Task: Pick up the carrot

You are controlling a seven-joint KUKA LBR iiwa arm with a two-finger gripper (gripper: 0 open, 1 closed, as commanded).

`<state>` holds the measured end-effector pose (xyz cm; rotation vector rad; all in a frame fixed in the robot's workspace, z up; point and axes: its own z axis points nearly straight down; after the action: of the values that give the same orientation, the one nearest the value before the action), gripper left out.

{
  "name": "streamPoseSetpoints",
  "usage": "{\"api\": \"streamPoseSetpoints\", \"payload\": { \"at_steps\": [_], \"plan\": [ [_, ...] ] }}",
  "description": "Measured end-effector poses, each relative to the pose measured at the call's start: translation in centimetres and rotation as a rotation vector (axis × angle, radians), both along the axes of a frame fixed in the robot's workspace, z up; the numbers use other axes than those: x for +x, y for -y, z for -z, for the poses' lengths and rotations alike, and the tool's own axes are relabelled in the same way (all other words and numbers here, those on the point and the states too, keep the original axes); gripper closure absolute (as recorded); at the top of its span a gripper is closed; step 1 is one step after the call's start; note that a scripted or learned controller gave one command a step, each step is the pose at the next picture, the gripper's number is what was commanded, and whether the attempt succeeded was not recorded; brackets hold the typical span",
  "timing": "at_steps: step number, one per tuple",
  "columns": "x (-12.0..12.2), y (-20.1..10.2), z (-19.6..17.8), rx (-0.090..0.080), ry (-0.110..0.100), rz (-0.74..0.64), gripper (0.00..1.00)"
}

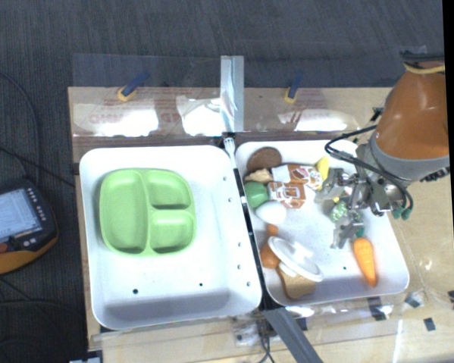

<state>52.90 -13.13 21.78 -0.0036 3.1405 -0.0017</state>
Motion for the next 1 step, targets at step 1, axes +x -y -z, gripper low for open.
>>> {"api": "streamPoseSetpoints", "payload": {
  "at_steps": [1],
  "plan": [
    [-1.26,5.75,12.14,-0.001,0.002,-0.043,0.0]
  ]
}}
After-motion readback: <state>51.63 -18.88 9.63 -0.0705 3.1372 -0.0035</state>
